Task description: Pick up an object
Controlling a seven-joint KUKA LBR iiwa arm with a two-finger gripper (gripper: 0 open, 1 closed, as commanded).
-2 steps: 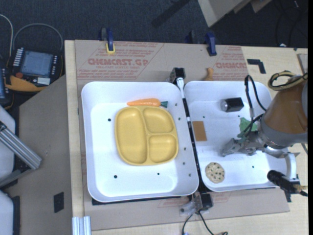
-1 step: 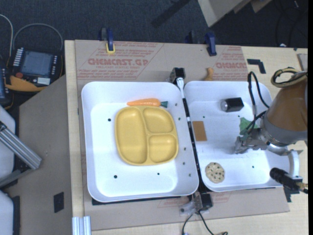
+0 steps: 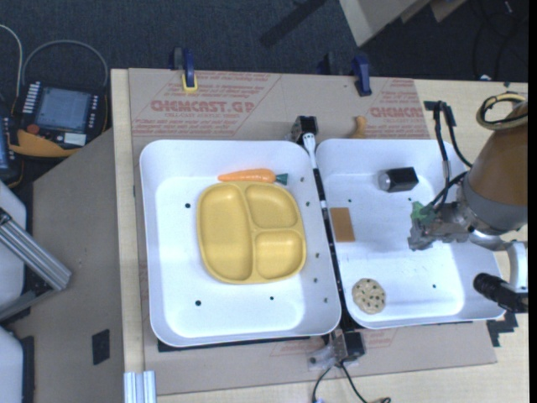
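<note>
Two shallow white bins (image 3: 168, 250) sit side by side on the tabletop.
Over the right bin's right side hangs the gripper (image 3: 422, 227), its opening impossible to tell; a black block (image 3: 398, 179), brown card (image 3: 341, 224) and round cookie (image 3: 368, 295) lie there, a yellow divided tray (image 3: 250, 231) and orange carrot (image 3: 248, 175) in the left.

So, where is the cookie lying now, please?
The cookie lies in the right bin, near its front left corner, below the brown card and left of the gripper.

A handheld control screen (image 3: 60, 112) lies left of the bench, two blue clamps (image 3: 186, 67) gripping its far edge.
</note>
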